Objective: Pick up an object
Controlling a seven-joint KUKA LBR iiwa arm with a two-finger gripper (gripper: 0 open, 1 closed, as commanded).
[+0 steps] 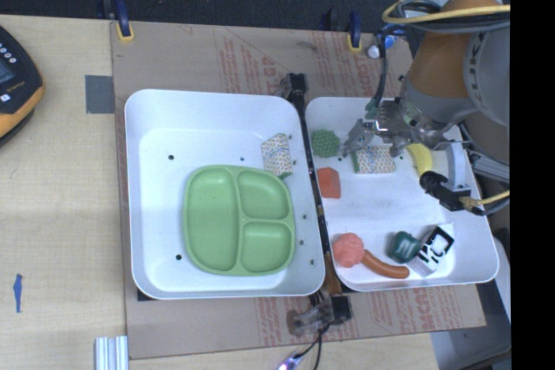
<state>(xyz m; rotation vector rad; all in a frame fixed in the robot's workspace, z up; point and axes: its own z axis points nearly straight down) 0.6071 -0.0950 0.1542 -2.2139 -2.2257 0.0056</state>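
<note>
My gripper hangs over the upper part of the right bin, fingers spread apart and open. Directly below it, at the fingertips, lies a small patterned white pouch; I cannot tell whether the fingers touch it. A yellow banana lies just right of the pouch. To the left are a green round object and an orange-red block. Along the bin's near side lie a pink ball, an orange carrot, a dark green object and a black-and-white piece.
The left bin holds a green divided plate and a second patterned pouch near its right wall. The wall between the bins runs just left of the green round object. A cable trails across the right bin's right side.
</note>
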